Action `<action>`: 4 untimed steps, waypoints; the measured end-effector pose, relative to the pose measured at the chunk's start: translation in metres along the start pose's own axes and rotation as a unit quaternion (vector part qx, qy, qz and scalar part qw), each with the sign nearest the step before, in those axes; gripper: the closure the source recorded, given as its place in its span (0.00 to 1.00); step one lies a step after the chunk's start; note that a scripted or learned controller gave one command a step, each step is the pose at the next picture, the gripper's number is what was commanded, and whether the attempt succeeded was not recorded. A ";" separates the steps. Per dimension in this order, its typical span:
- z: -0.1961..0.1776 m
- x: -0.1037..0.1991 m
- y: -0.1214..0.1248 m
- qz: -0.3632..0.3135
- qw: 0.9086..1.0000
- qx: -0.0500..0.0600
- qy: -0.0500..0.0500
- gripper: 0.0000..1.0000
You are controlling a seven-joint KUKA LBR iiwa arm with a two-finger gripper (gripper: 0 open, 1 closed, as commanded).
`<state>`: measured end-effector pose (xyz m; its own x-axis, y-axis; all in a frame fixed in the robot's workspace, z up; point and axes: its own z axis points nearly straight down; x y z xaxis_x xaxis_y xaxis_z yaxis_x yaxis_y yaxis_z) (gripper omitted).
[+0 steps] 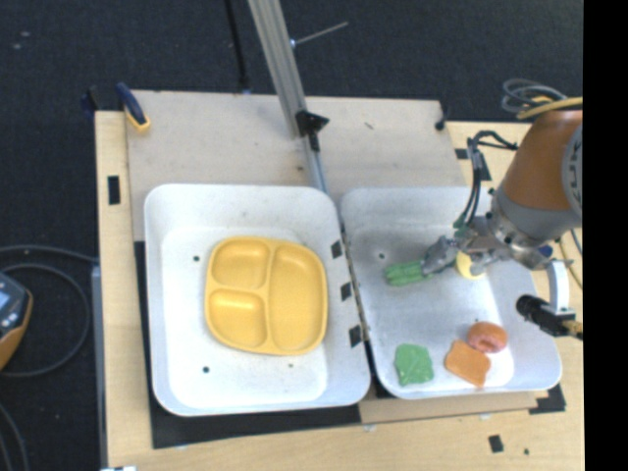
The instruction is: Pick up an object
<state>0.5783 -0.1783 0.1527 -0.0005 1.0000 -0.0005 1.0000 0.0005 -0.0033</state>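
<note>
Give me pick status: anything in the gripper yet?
Done: arm reached into the right bin. In hand: gripper sits low by the green object; a grasp can't be confirmed. Left: secure and lift it. Green piece, orange block, red piece lie untouched.

light: even, bright | shadows: soft, faint | glare: white bins washed | focus: slightly soft
</note>
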 end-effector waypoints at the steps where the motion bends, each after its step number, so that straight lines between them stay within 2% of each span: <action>1: 0.052 -0.001 0.000 0.001 1.000 -0.001 0.000 0.00; 2: 0.038 -0.002 0.002 0.002 1.000 -0.004 -0.001 1.00; 4: -0.054 -0.006 -0.009 -0.001 1.000 -0.005 -0.001 1.00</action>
<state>0.5692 -0.1838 0.2071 -0.0016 1.0000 -0.0022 1.0000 0.0017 0.0061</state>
